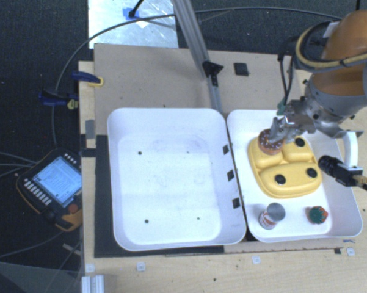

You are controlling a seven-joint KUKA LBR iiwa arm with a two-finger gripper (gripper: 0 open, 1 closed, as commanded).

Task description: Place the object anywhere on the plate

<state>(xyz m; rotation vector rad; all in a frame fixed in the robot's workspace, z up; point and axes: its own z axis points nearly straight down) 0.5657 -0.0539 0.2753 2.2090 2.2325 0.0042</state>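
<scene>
A yellow sectioned plate (291, 187) lies in the right bin (352, 221). On its far-left section rests a small round brown and pink object (269, 143), like a doughnut. My gripper (279, 131) hangs directly over that object, its tip at or just above the object's top. From this angle I cannot say whether the object is between the fingers. The arm comes in from the upper right.
In front of the plate, the right bin holds a small silver cup-like thing (272, 215) and a green and red ball (317, 213). The left bin (119, 224) stands alongside. A slanted metal pole (195, 35) rises behind the bins.
</scene>
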